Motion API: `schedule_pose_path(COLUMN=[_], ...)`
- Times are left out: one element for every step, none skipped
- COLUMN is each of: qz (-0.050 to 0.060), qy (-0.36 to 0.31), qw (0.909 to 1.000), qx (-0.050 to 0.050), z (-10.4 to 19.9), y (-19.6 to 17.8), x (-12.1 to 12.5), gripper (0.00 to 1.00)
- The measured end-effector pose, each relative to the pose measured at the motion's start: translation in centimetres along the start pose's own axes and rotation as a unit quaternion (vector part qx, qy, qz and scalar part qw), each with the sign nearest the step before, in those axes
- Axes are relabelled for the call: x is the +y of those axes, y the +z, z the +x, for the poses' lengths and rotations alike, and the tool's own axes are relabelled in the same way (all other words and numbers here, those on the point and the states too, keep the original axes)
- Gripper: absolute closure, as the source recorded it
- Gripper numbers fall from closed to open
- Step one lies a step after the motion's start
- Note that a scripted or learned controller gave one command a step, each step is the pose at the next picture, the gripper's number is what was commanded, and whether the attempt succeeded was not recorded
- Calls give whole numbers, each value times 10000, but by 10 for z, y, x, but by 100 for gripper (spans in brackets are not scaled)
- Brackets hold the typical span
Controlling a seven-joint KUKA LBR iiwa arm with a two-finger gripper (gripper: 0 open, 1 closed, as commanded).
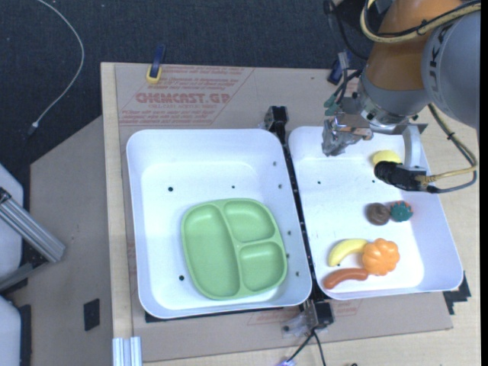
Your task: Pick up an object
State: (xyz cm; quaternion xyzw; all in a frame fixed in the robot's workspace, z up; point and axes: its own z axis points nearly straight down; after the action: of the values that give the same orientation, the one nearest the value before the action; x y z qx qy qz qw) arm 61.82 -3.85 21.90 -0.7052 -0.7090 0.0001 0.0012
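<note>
Left bin (145, 204): green divided plate (232, 246), three compartments, lying flat near the front. Worktop (114, 128): brown board with red lettering; yellow-and-blue clamp (155, 65) at its back edge. White cable (57, 21) on dark floor.

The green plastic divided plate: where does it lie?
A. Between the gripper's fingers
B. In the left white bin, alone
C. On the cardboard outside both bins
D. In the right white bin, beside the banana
B: the green plastic divided plate lies flat in the left white bin, while the yellow toy banana and the other toy foods sit in the right white bin.
</note>
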Motion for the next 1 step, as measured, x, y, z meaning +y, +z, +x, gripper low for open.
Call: schedule_pose_path(qz=[3], qy=[3], qw=[10000], qx=[-2], z=[49], y=[7], x=[-2], gripper=[100])
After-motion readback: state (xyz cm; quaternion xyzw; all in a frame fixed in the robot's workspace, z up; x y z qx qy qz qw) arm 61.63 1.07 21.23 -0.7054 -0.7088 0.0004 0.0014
